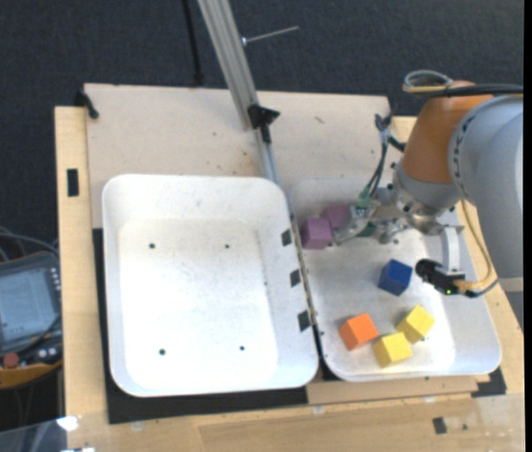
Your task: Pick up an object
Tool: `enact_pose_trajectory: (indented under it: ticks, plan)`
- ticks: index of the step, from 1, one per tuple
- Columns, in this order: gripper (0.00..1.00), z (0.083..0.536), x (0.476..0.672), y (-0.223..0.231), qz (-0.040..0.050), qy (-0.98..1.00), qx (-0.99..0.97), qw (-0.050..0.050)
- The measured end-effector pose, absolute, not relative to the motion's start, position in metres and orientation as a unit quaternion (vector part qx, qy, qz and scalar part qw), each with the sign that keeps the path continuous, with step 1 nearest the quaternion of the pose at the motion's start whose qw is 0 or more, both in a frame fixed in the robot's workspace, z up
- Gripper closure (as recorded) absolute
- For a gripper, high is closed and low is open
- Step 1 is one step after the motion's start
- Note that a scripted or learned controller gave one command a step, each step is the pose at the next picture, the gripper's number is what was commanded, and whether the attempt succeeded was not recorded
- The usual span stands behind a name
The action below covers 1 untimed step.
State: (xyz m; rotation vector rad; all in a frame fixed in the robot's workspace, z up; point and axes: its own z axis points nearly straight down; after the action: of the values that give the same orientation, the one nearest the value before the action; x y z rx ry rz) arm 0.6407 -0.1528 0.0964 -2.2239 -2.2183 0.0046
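Note:
The right bin (473, 332) holds several small blocks. Two purple blocks (318, 233) sit together at its upper left, close to the divider. A blue cube (394, 277) lies in the middle. An orange cube (359, 330) and two yellow cubes (393, 348) are near the front edge. My gripper (363, 222) hangs low over the bin's upper part, just to the right of the purple blocks and up-left of the blue cube. Whether it touches the purple blocks I cannot tell.
The left bin (200, 281) stands beside the right one, with small clips along the shared rim. A slanted metal post (233, 59) rises behind the bins. The grey arm with its orange band (435, 139) and cables covers the right bin's upper right corner.

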Motion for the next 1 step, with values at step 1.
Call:
enact_pose_trajectory:
  ticks: [1]
  plan:
    - [1.0, 0.1091, 0.6418, -0.1538, 0.0001, -0.706, -0.709, -0.001]
